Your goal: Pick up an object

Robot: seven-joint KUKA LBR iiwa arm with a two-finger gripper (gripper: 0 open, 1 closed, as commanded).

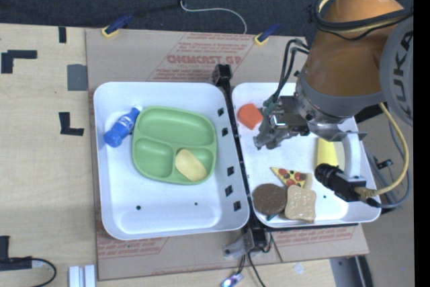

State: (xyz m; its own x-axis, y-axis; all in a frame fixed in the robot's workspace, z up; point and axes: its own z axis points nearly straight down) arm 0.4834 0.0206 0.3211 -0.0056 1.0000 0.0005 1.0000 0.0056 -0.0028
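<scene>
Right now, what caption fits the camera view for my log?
End effector hovers in the right bin near an orange block; green plate in the left bin.

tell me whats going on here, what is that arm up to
A grey and orange robot arm reaches in from the right over the right bin, and its gripper hangs just beside an orange piece near that bin's left wall. Nothing shows between its fingers. Lower in the same bin lie a pizza slice, a brown cookie, a slice of toast and a yellow item. The left bin holds a green plate and a blue bottle.
</scene>
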